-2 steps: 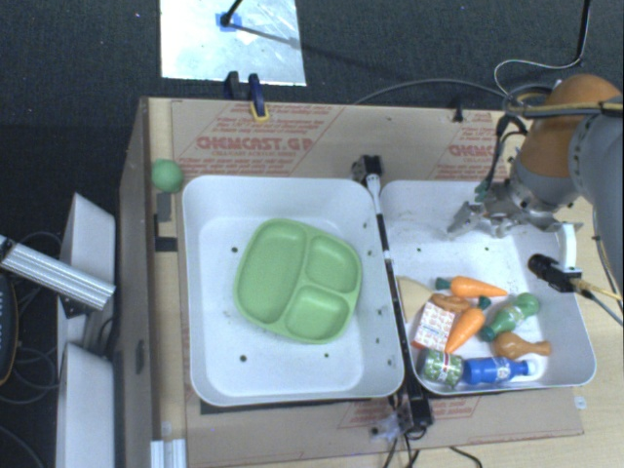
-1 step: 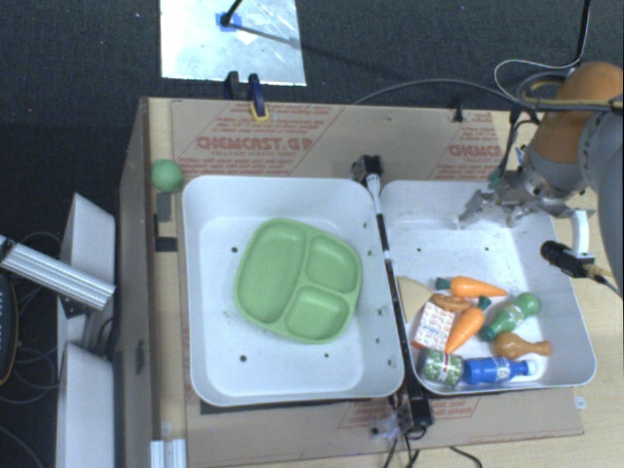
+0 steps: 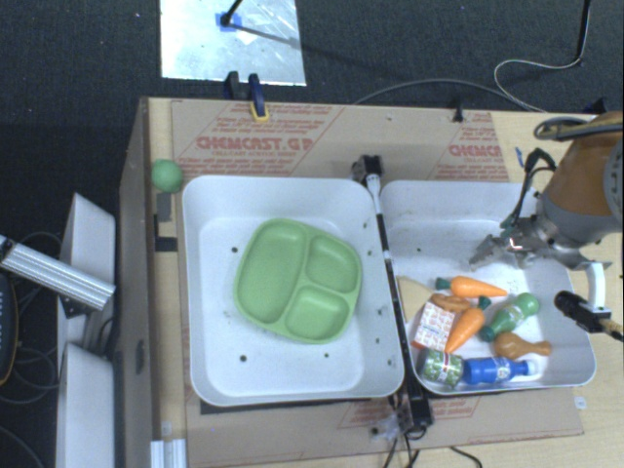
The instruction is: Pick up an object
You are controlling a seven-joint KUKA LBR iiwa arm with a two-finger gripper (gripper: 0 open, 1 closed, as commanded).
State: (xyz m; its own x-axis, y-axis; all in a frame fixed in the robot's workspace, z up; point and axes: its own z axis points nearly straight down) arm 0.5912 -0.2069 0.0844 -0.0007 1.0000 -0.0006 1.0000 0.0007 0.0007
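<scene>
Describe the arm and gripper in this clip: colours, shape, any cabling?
The arm is a rounded grey body with an orange band above the wrist. A black cable loops beside it. The gripper is small, metallic grey with dark parts, ending in thin fingers. A black-and-white piece sticks out below the wrist.

A dark speckled carpet (image 3: 68, 76) covers the floor around the bench (image 3: 156, 291), whose brown board top carries red lettering (it reads CHEMCAST) along its far edge. On the floor beyond lies a shiny silver sheet (image 3: 232, 27). A thin white cable (image 3: 546, 63) loops at far right. White panels (image 3: 83, 359) stand at near left.
</scene>
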